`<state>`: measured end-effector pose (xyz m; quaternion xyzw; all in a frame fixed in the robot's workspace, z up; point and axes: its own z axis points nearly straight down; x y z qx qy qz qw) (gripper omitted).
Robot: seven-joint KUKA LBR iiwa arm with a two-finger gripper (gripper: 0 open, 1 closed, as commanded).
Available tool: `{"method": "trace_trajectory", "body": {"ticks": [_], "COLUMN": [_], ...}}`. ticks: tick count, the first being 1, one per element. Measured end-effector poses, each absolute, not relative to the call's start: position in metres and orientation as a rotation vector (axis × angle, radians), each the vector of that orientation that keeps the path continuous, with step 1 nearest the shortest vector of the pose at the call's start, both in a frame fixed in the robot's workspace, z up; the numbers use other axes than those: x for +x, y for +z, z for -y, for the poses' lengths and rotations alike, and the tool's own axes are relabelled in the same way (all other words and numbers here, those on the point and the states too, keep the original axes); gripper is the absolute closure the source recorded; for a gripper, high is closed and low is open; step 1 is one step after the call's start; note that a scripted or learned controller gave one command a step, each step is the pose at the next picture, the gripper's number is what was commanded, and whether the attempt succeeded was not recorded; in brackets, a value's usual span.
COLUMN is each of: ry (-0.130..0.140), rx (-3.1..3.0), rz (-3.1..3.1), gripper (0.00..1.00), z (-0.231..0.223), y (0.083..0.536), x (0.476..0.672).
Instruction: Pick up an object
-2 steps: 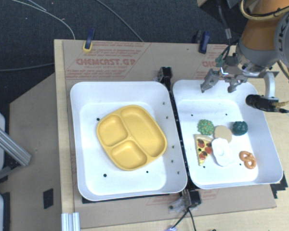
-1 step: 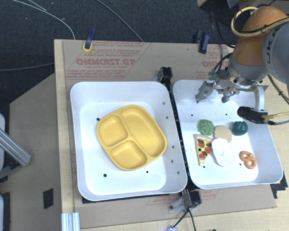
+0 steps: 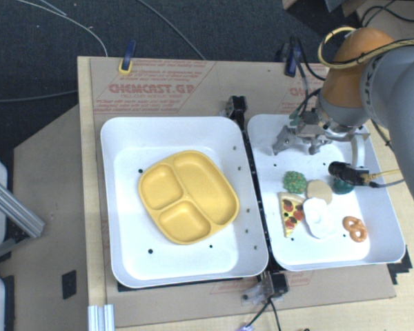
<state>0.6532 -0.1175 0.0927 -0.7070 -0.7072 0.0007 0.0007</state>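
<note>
The gripper [image 3: 300,138] is hovering at twelve o'clock in the right bin [image 3: 383,250], fingers spread wide and empty; food toys [image 3: 310,209] are crowding together at six o'clock, risking a multi-item snag.

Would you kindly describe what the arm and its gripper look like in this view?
The arm is smooth grey with a rounded orange band above the wrist. A yellowish cable loops over that band, and dark cables run beside it. The gripper is grey metal, angular, with small greenish parts.
</note>
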Motion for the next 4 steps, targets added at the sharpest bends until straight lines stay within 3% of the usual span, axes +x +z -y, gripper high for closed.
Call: {"method": "trace_trajectory", "body": {"ticks": [1,4], "ry": [0.000,-0.003], "rx": [-2.222,-2.223], "rz": [2.221,2.225], "gripper": [1.00,1.00], "z": [0.117,0.104], "y": [0.105,0.234], "x": [0.653,0.665]}}
